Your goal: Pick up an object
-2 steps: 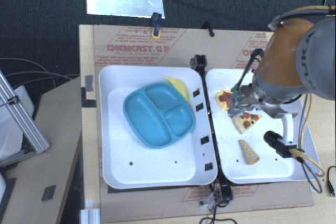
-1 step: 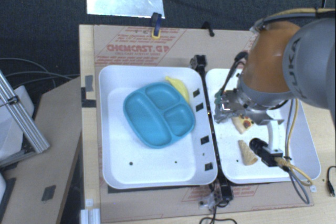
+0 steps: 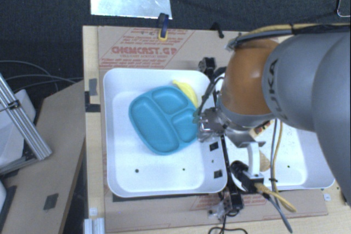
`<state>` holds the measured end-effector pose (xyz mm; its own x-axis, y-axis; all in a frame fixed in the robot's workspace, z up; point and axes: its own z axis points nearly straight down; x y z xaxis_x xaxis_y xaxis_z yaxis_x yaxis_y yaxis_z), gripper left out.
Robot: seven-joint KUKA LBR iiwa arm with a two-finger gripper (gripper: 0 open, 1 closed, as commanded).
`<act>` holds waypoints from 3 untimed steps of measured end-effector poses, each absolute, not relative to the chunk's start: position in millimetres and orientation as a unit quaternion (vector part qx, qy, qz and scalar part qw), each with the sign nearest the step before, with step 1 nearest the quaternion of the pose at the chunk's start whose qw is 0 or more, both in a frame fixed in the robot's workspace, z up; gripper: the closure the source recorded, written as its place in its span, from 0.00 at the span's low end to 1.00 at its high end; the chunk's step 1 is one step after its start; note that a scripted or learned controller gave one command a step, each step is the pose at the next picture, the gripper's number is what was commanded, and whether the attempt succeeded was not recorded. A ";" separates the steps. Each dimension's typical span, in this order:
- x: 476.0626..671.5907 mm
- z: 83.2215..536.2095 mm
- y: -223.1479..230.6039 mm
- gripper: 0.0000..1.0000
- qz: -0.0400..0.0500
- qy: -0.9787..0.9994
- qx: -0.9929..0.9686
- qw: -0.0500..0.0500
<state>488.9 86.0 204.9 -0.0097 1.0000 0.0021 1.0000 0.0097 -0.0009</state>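
The grey arm with its orange band reaches in from the right, and its gripper (image 3: pixel 204 127) sits low at the right edge of the blue plastic divided tray (image 3: pixel 163 118), which lies tilted in the left shallow white bin (image 3: pixel 123 170). A yellow banana-like object (image 3: pixel 187 91) peeks out from behind the tray's upper right edge, touching it. Whether the gripper has hold of anything cannot be told from here — the wrist body hides that end of it.

The likely trouble, as I judge it: a wide, thin tray taken by one rim may pivot and slip out on lifting. It may also drag against the bin wall, or nudge the yellow object aside — a glancing contact instead of a firm grasp.
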 end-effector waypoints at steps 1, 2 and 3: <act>511.6 332.1 71.5 1.00 -0.004 -0.709 -0.705 -0.003; 510.3 327.0 72.2 0.00 -0.001 -0.709 -0.705 -0.001; 511.0 337.7 72.3 1.00 -0.002 -0.711 -0.704 -0.002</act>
